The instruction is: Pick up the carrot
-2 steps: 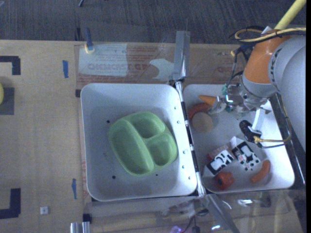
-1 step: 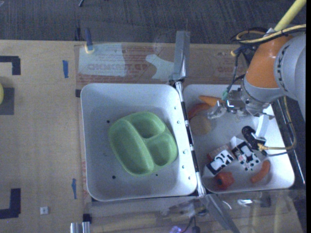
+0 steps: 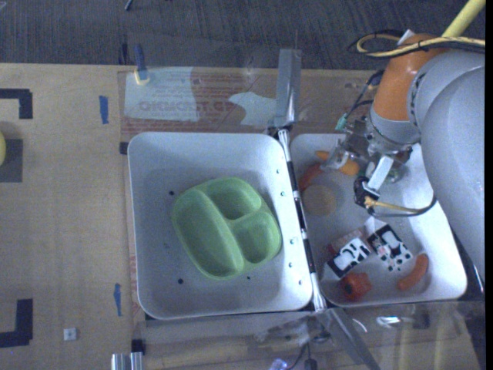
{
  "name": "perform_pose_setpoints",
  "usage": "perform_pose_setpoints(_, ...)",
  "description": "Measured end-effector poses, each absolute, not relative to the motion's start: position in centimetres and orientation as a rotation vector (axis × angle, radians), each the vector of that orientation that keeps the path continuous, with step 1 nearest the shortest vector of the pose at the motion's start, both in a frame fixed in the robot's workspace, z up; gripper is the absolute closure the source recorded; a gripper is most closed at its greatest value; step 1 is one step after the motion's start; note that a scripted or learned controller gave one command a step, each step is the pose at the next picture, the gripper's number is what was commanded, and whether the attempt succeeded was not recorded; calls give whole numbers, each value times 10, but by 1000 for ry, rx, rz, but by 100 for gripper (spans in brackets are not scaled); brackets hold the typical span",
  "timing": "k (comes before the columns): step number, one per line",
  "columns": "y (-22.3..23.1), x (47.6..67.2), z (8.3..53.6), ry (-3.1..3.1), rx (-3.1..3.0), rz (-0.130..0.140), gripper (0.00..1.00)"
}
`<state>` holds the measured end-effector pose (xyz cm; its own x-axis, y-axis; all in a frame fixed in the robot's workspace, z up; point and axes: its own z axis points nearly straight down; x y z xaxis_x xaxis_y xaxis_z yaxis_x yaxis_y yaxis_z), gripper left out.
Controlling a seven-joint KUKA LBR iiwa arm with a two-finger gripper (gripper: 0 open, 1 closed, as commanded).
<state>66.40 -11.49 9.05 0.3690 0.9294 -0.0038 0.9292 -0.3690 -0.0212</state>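
I am reading the two-finger gripper (image 3: 356, 163) as low inside the right-hand shallow white bin (image 3: 454, 280), at its far end. The wrist hardware hides the jaws, so I cannot tell how far apart they stand or whether anything is between them.

Touching or just under the jaws is a small bright orange piece (image 3: 343, 163), which I take to be the carrot, though too little of it shows to be certain. First risk: a closure may clip only its end and it slips out on the lift.

Just beside the jaws, toward the divider, lie a reddish rounded piece (image 3: 309, 177) and a tan round piece (image 3: 320, 200). Second risk: the jaws catch one of these with or instead of the carrot.

A black cable loop (image 3: 400, 209) hangs from the wrist near the jaws. It could drag across the bin contents.

Further off are two black-and-white patterned toys (image 3: 368, 251) and a red-orange lump (image 3: 356, 285). Well apart, at the opposite end of the bin, lies an orange-red curved elongated piece (image 3: 414, 272). Third risk: if that is the true carrot, this attempt is misdirected.

Farthest, in the left-hand white bin (image 3: 154, 160), sits a green divided plastic tray (image 3: 225, 227), well away from the jaws.
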Motion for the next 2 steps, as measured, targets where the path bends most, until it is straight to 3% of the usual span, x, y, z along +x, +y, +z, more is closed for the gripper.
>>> perform_pose_setpoints(1,-112,667,103,-1762,-2589,11,100)
perform_pose_setpoints(2,-64,667,200,-1636,-2684,-2,100)
